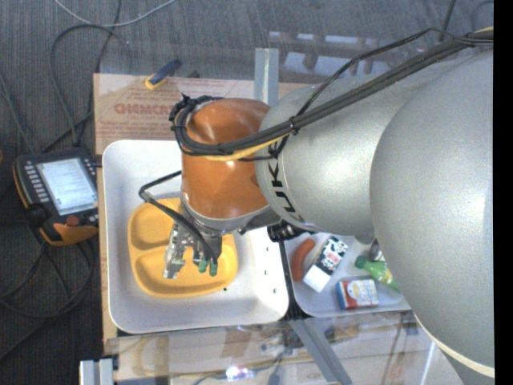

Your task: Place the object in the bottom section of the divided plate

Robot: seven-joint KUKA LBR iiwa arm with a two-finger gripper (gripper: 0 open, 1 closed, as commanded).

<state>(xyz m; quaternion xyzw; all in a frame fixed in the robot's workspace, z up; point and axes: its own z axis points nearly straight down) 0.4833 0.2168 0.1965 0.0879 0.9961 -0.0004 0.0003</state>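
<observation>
A yellow divided plate lies in the left white bin, in the lower left part of the frame. A low ridge runs across the plate and splits it into parts. The part nearest the bottom of the frame looks bare along its left side.

The big grey arm comes in from the right and takes up most of the right half of the frame. Its orange band sits just above the plate. Below the band, the gripper hangs over the right side of the plate, near the bottom part. Small green bits show at its tip. It is too dark and small to tell if the gripper is apart, together, or clamped on anything. No toy can be made out in it for sure.

The right white bin peeks out under the arm, at the lower middle of the frame. Four things lie in it, close together: a red sausage shape, a black and white carton, a blue and red box and a green bottle. Which one is the task's object cannot be told.

At the left edge a screen pad with an orange grip rests on the grey floor. Black cables curl across the floor at the top left.
</observation>
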